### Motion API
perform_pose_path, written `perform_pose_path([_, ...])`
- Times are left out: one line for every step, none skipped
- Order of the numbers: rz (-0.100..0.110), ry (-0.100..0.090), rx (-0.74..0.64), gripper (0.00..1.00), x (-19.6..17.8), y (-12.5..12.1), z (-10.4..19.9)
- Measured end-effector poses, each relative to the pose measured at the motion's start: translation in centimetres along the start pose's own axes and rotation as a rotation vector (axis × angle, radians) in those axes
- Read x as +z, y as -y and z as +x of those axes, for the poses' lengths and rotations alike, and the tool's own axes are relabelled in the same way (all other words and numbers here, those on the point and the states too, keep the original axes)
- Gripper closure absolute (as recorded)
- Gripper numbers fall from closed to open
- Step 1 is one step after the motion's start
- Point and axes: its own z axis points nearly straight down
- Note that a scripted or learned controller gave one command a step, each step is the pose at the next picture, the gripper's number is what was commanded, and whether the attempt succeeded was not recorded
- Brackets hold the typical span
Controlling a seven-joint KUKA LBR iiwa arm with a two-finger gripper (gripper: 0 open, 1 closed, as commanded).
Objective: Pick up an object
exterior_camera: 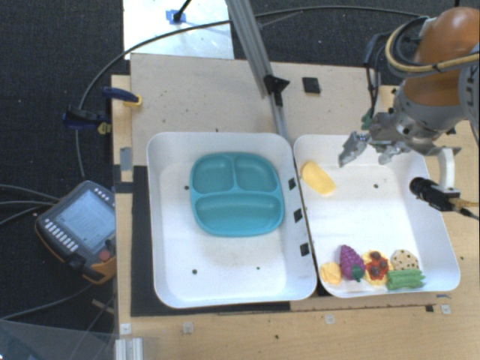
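- Grey two-finger gripper [367,150] hangs above the right white bin's [375,216] far end, fingers spread, holding nothing.
- Yellow block-shaped toy [318,178] lies near its fingertips, apart from them.
- Teal divided plastic plate [237,194] sits in the left white bin [172,223].
- Small toy foods [371,267], details unclear, cluster along the right bin's near edge.

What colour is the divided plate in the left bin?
Teal blue divided plate, clearest in the camera view.

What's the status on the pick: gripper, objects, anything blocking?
Gripper open, holding nothing, over right bin. Yellow block nearest, untouched, lying apart near bin's left wall. Toy foods clustered at front edge. Nothing in the way.
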Motion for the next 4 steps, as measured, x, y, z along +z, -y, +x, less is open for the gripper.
perform_pose_path([0.005, 0.0, 0.002, 0.0, 6.0, 0.2, 0.7])
perform_pose_path([0.004, 0.001, 0.003, 0.0, 11.3, -0.5, 0.0])
perform_pose_path([-0.004, 0.001, 0.004, 0.0, 15.9, -0.7, 0.0])
perform_pose_path([-0.01, 0.0, 0.002, 1.0, 14.6, -0.9, 0.0])
